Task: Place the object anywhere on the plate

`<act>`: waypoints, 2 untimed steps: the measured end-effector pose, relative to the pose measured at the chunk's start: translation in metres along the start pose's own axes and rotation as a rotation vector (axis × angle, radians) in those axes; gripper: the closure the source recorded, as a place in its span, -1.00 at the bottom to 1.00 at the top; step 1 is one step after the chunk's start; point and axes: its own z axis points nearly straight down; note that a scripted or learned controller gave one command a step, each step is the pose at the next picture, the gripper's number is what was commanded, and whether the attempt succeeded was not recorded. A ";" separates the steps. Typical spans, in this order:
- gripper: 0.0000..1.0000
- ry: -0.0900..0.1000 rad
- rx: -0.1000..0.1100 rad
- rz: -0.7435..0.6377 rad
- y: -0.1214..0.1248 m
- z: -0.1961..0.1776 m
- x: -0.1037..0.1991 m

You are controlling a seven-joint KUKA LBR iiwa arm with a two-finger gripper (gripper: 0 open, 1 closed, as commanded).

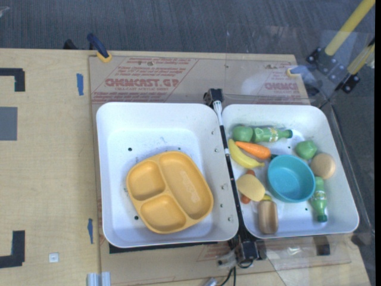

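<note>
Cardboard (196, 79) under bins reads "CHEMCAST GP"; plate (169, 190) unmarked.

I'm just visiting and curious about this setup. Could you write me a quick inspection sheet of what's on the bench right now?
Surface: wooden bench with a cardboard sheet under two white bins.
Job's things: yellow divided plate in the left bin; nothing lies on it.
Clutter: right bin holds a blue bowl, carrot, banana, two green bottles, a green fruit and other toy foods.
End effector: nothing seen.
Cables: wires at the near edge between the bins.
Surroundings: dark floor, yellow pole at upper right, blue tape and black marks on the bench.
</note>
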 end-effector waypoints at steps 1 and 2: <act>1.00 0.003 -0.002 -0.210 0.004 -0.017 -0.019; 1.00 0.000 -0.003 -0.584 0.005 -0.049 -0.024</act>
